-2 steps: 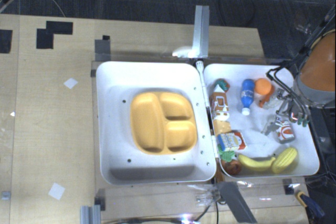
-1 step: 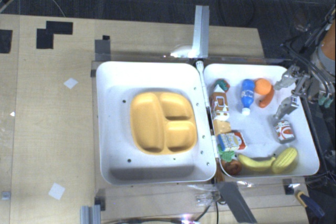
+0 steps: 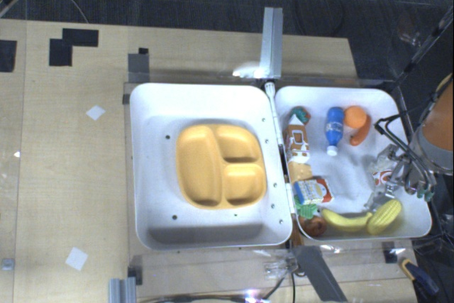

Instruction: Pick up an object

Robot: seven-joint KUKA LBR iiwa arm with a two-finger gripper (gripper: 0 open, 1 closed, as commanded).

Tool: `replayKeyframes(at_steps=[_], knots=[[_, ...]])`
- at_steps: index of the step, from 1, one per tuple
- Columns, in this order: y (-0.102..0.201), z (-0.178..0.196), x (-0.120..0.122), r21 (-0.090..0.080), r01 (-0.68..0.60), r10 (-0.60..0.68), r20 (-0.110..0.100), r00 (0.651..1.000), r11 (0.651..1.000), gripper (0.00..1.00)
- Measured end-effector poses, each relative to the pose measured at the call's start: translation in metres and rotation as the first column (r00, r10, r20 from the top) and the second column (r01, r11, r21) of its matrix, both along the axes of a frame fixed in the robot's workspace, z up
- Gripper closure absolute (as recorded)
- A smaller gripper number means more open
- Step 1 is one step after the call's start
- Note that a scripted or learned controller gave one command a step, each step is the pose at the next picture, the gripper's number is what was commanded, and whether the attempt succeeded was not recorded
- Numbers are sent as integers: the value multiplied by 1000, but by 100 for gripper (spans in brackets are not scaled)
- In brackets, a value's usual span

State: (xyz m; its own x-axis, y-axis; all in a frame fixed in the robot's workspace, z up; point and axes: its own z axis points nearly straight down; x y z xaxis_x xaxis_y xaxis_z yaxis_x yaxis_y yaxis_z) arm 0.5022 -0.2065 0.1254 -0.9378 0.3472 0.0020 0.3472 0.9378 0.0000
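Note:
The right bin (image 3: 355, 97) holds several items. A blue bottle (image 3: 333, 128) lies beside an orange carrot-like toy (image 3: 357, 124) at the back. A brown snack packet (image 3: 298, 142) and a white pouch (image 3: 312, 191) lie along the left wall. A yellow banana (image 3: 346, 220) runs along the front wall, with a stubby yellow item (image 3: 385, 215) at its right end and a dark red piece (image 3: 314, 225) at its left. My gripper (image 3: 389, 182) reaches in from the right, low over the bin's right side, just above the stubby yellow item. Nothing shows between its tips.
The left bin (image 3: 152, 152) carries a yellow divided plate (image 3: 220, 165). A metal post (image 3: 272, 39) rises behind the wall between the two bins. Black cables (image 3: 394, 125) hang by the wrist. Tan benchtop (image 3: 64, 167) stretches to the left.

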Motion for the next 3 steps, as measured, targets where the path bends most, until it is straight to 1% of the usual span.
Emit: replayKeyframes(at_steps=[1, 2, 3], knots=[[28, 4, 136, 2, 382, -382, 12, 924, 924, 0], [88, -36, 152, 3, 390, -390, 11, 921, 921, 0], [89, -37, 160, 1, 509, -509, -1, 861, 861, 0]])
